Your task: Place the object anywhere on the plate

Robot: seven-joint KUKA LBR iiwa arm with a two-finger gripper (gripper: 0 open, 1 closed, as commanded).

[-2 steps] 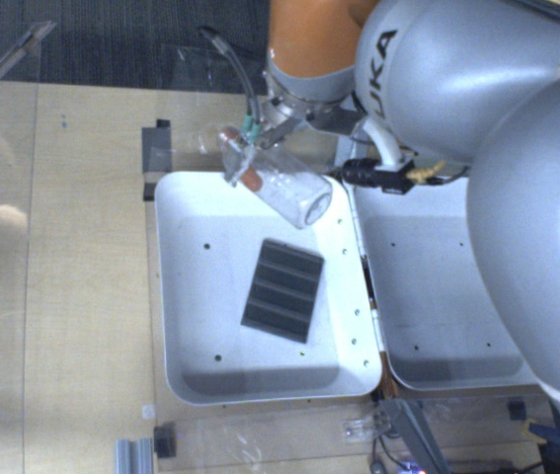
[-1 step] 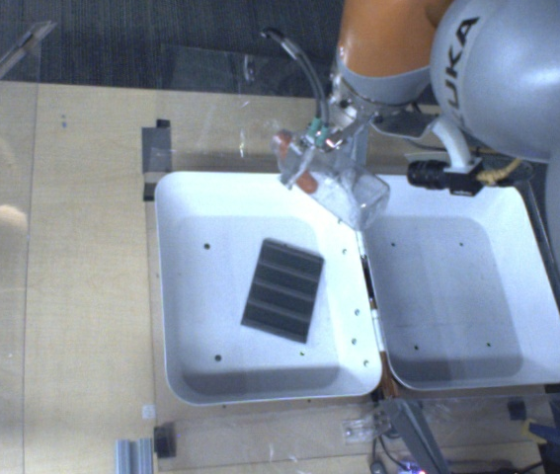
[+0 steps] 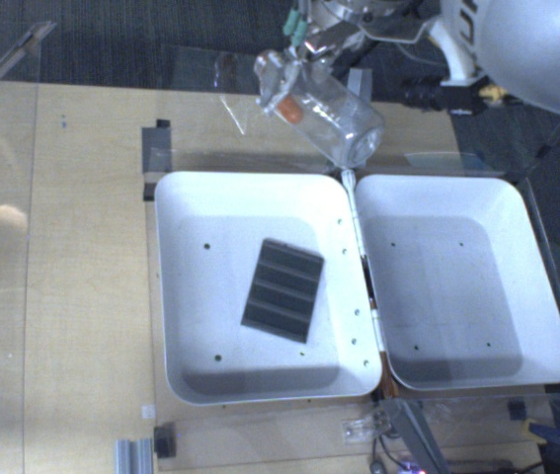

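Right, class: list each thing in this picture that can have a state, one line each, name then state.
clear plastic bottle: lifted above the bench, tilted, at the gripper.
gripper: raised above the bins' far edge, at the bottle's upper end.
dark ridged plate: lying flat in the left bin, nothing on it.
left bin: holds the plate.
right bin: sits against the left bin.

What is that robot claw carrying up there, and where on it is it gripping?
The gripper appears to hold a clear plastic bottle by its upper, cap end, with something orange inside. The bottle hangs tilted above the bins' far edge; the exact finger contact is hard to see.
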